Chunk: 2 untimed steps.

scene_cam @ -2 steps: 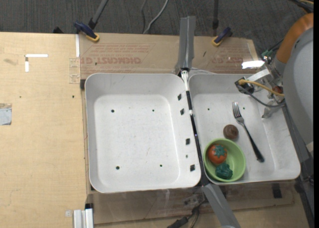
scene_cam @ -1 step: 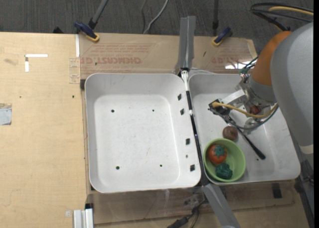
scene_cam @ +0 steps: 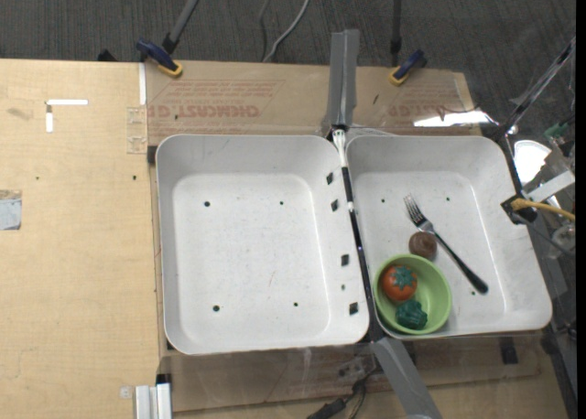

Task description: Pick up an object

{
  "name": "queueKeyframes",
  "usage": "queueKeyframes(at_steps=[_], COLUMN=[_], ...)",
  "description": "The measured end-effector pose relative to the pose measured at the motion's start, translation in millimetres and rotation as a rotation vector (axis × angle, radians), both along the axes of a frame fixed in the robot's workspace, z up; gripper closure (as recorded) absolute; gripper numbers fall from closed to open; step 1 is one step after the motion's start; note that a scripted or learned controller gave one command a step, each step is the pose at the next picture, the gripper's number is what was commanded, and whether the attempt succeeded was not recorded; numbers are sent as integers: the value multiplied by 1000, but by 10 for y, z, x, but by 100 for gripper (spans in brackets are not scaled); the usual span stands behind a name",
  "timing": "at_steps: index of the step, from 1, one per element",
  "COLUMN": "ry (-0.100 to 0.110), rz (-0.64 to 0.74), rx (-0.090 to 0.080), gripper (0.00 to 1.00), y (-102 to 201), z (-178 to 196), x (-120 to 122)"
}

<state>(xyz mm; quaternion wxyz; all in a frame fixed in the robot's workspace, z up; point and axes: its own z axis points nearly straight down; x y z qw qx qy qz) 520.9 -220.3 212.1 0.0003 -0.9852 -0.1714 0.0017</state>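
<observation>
Right bin (scene_cam: 494, 170), near-left corner: green bowl (scene_cam: 438, 309) holding tomato (scene_cam: 399, 282); beside it a brown ball (scene_cam: 422, 244) and fork (scene_cam: 446, 245), its long axis running diagonally, tines toward the far-left; arm's grip state: cannot tell.

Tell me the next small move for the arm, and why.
Probably swing in over the right white bin toward the black-handled metal fork. It lies flat on bare floor, its handle end apart from the small brown lump and the green bowl, which holds a red tomato and a dark green piece.
</observation>
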Motion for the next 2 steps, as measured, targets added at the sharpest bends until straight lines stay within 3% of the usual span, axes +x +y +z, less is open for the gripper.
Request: queueKeyframes(at_steps=[1,2], ry=[-1,-3], rz=[-65,-110], rx=[1,0], gripper=[0,0], y=[837,1190], z=[-1205,-1195], x=[379,-279])
